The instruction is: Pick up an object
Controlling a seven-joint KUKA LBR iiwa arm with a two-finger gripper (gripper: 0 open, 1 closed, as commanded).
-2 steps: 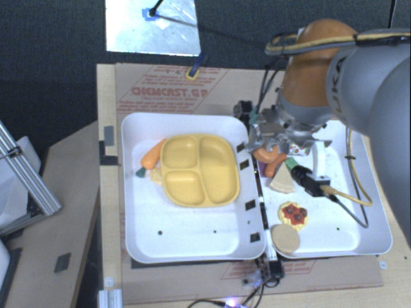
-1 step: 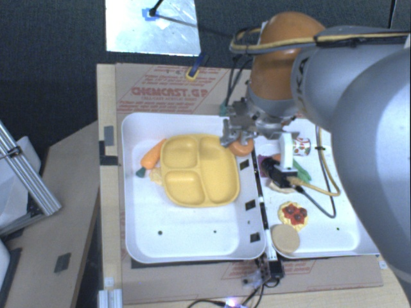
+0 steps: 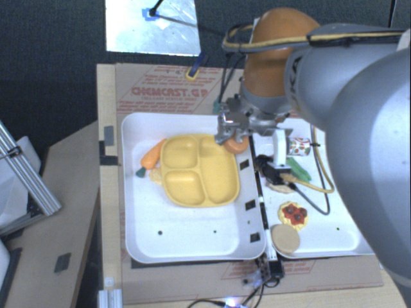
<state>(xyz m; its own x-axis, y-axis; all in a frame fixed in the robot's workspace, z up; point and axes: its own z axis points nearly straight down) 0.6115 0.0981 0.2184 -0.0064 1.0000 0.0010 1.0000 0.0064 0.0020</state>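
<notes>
Two white bins (image 3: pixel 192 249) — one yellow tray (image 3: pixel 196 172), one carrot (image 3: pixel 151 154).

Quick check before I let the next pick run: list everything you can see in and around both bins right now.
Left bin: one, white, on the bench's left half.
Right bin: one, white, beside it, partly under the arm.
Divided tray: one, yellow, three compartments, middle of the left bin.
Toy carrot: one, orange with a green tip, against the tray's left edge.
Orange piece: one, at the tray's upper right corner, under the gripper; too covered to identify.
Small can: one, white with a printed label, right bin.
Green item: one, long, right bin.
Toy pizza: one, yellow with red spots, right bin.
Tan disc: one, right bin's near corner.
Gripper: one, metal, over the tray's upper right corner.
Arm: one, grey with orange band.
</notes>
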